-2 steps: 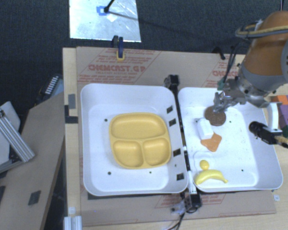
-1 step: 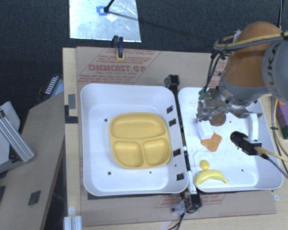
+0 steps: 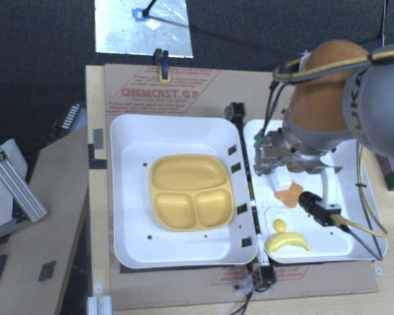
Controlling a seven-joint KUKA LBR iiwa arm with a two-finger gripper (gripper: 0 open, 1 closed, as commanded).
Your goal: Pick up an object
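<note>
My gripper [image 3: 268, 157] hangs over the upper left part of the right bin [image 3: 361, 241], under the grey wrist and orange band. An orange flat piece [image 3: 289, 194] lies just below and right of it, apart from it. A yellow banana-shaped object [image 3: 288, 243] rests near the bin's front left corner. Just above it sits a small yellow round piece [image 3: 280, 226]. I see nothing held in the gripper.
The left bin [image 3: 128, 241] holds a yellow divided plate [image 3: 189, 191] in its middle. A ridge with black clips [image 3: 244, 176] separates the two bins. Cardboard [image 3: 164, 90] lies under both bins, and a shiny sheet [image 3: 143, 18] sits at the back.
</note>
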